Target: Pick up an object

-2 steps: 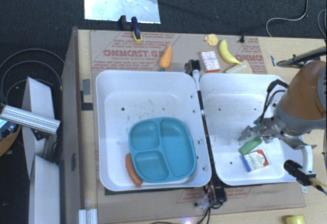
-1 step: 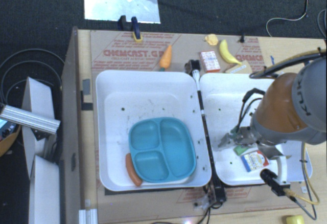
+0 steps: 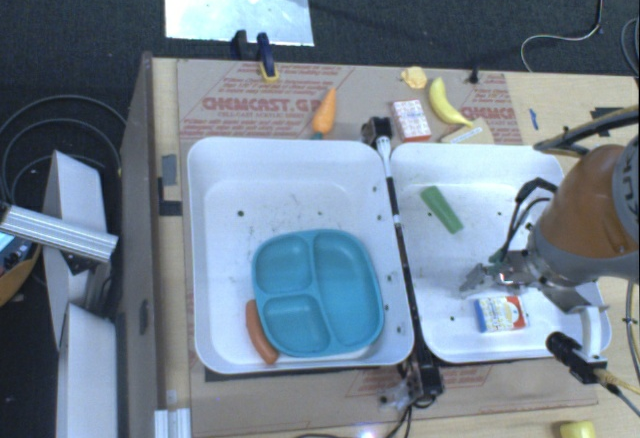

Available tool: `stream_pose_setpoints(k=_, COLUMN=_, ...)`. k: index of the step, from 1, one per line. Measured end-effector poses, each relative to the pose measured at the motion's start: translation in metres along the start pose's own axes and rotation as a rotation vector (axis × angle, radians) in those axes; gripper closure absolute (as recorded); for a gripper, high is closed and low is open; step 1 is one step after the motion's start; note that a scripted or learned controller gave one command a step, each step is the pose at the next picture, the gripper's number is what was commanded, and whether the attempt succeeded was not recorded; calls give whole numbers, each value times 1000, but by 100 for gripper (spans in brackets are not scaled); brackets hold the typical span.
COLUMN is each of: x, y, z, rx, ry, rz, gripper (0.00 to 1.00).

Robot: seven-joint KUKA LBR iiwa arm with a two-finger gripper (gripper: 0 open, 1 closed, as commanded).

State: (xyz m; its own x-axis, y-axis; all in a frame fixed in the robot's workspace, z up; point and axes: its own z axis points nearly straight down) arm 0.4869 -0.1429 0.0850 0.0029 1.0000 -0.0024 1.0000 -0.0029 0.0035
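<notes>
In the right bin (image 3: 560,176) lie a green block (image 3: 440,208) near the back left and a small white carton with red and blue print (image 3: 498,313) near the front. My gripper (image 3: 487,276) hangs low over the right bin, just behind the carton and well in front of the green block. Nothing shows in its grasp. The grey arm with its orange band (image 3: 598,206) reaches in from the right. In the left bin (image 3: 215,226) rest a blue divided plate (image 3: 317,291) and an orange sausage (image 3: 260,330) at its front left.
On the cardboard behind the bins lie a carrot (image 3: 323,113), a red-and-white box (image 3: 410,119), a banana (image 3: 443,101) and a blue clamp (image 3: 265,51). A black ridge (image 3: 395,216) divides the two bins. Cables (image 3: 525,216) hang beside the wrist.
</notes>
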Motion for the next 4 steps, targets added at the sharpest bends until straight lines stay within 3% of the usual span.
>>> stream_pose_setpoints(k=1, x=0, y=81, z=-93, rx=-14, ry=-2, rz=-11, gripper=0)
stream_pose_setpoints(k=2, x=61, y=111, z=-28, rx=4, ry=5, rz=-13, gripper=0)
stream_pose_setpoints(k=3, x=8, y=150, z=2, rx=-1, ry=0, rz=-2, gripper=0)
stream_pose_setpoints(k=4, x=10, y=150, z=-11, rx=-2, ry=0, rz=-9, gripper=100)
